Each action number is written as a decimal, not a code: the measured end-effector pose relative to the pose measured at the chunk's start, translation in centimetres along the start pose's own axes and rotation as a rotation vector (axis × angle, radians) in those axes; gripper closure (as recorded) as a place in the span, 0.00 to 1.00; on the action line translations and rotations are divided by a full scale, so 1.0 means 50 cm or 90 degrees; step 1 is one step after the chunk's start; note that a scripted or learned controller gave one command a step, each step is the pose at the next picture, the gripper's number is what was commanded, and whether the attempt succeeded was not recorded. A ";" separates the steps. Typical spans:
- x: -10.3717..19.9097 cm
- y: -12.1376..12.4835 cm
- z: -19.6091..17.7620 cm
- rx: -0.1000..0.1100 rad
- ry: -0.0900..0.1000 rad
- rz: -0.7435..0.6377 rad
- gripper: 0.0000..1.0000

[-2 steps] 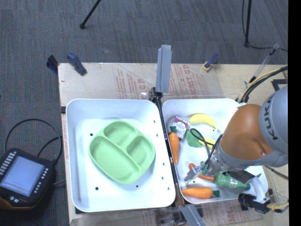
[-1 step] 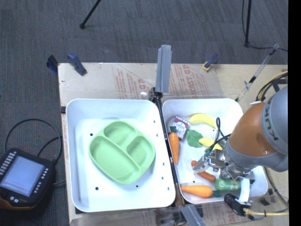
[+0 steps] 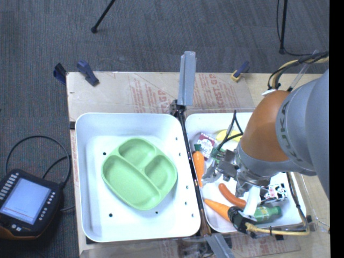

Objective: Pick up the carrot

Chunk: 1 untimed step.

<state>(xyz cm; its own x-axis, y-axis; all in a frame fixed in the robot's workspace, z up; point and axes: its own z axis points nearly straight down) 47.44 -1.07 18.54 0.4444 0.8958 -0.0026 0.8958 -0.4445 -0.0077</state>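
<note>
Viewing: 1 fixed overhead camera, slanted, both bins in frame.

Bench: cardboard-covered top [image 3: 156, 87], blue clamps at its far edge.

Left bin [image 3: 88, 144]: white, shallow; holds 1 green divided plate [image 3: 140, 172] with 3 compartments, lying flat near the bin's middle.

Right bin [image 3: 212, 224]: white, shallow; crowded with small items, partly hidden under the arm.

Arm [image 3: 293, 128]: grey with orange band, reaching in from the right, wrist hanging over the middle of the right bin.

Gripper [image 3: 241, 195]: pointing down into the right bin, among the items. Cannot tell whether it is spread or pressed together; the wrist hardware and clutter hide that detail. Nothing can be seen pinched in it.

Carrot, candidate 1 [image 3: 198, 165]: orange, lying lengthwise along the right bin's left wall, just left of the gripper.

Carrot, candidate 2 [image 3: 232, 196]: orange piece lying directly at the gripper's tip; contact cannot be confirmed.

Carrot, candidate 3 [image 3: 217, 207]: orange, lying at a slant near the bin's front left corner.

Other items in right bin: red-and-white packet [image 3: 205, 142] near the far wall, yellow item [image 3: 222, 136] beside it, green bottle [image 3: 267, 213] near the front, black-and-white patterned item [image 3: 277, 191] behind the bottle.

Floor, left of bench: teach pendant [image 3: 24, 203] with a lit screen, cable looping behind it.
</note>
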 end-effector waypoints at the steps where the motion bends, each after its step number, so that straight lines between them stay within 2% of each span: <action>1: -0.056 0.027 0.001 0.000 0.000 -0.165 0.00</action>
<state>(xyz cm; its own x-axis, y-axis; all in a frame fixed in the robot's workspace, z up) 47.40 -4.18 18.51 0.1993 0.9799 -0.0007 0.9799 -0.1993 -0.0090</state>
